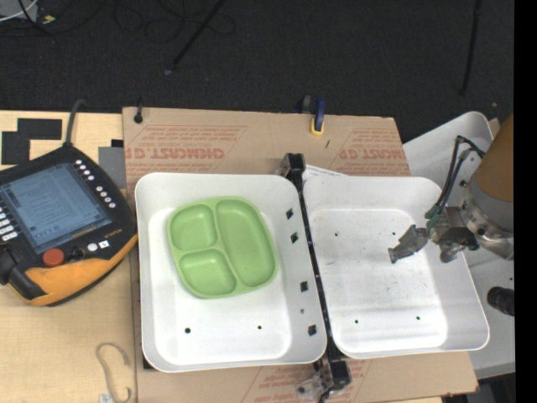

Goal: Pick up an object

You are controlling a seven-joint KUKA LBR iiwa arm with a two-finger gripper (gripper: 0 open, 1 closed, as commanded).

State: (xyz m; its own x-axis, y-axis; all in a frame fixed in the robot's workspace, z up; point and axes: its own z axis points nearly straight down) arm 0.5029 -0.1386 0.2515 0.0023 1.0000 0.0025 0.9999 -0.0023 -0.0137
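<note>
Camera view has your gripper [428, 246] over the right side of the right bin [377, 326], its two metal fingers [409, 245] spread apart, nothing between them. Your one pickable object, a glossy light-green divided plate [222, 247] with three rounded compartments, lies flat in the left bin [218, 342], well apart from the gripper. Both bins are smooth white plastic on brown printed cardboard [252, 145], the right one's floor speckled with dark marks.

A divided plate [222, 247] lies in the left bin [168, 342]. The right bin [377, 334] sits just beside it, with the gripper [428, 246] over its right side.
</note>
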